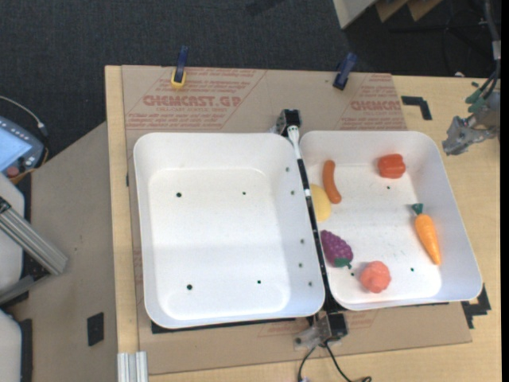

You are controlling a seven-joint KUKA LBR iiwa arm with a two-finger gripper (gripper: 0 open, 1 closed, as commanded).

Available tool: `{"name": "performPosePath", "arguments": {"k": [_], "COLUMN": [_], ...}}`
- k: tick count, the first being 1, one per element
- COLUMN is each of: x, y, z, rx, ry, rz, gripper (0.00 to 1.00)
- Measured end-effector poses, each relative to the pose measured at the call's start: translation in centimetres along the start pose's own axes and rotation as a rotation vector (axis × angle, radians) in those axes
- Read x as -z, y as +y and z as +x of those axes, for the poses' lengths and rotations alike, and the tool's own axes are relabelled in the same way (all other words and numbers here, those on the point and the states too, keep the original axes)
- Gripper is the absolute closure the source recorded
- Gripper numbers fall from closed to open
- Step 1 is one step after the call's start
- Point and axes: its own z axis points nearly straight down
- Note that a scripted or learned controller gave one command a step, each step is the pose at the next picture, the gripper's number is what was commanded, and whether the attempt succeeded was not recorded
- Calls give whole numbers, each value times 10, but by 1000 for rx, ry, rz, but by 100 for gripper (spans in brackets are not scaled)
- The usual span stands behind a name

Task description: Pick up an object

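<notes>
Gripper [469,130] hangs at the far right, beside the right white bin [457,213]; I cannot tell its state. Easiest target is the orange plastic carrot [428,237] near the right wall: descend vertically, finger travel across its width.

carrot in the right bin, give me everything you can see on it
The carrot looks like a plastic toy: smooth orange tapered body with a small dark green stem cap at its upper end. It lies flat on the floor of the right bin, close to the right wall, tip pointing toward the near right corner. Nothing touches it; the red-orange piece sits apart, farther back.
</notes>
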Motion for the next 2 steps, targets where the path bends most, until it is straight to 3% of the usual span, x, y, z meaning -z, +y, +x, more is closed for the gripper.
{"name": "performPosePath", "arguments": {"k": [2], "x": [21], "y": [2], "z": [0], "rx": [2], "ry": [-4], "rz": [-6], "gripper": [100]}}
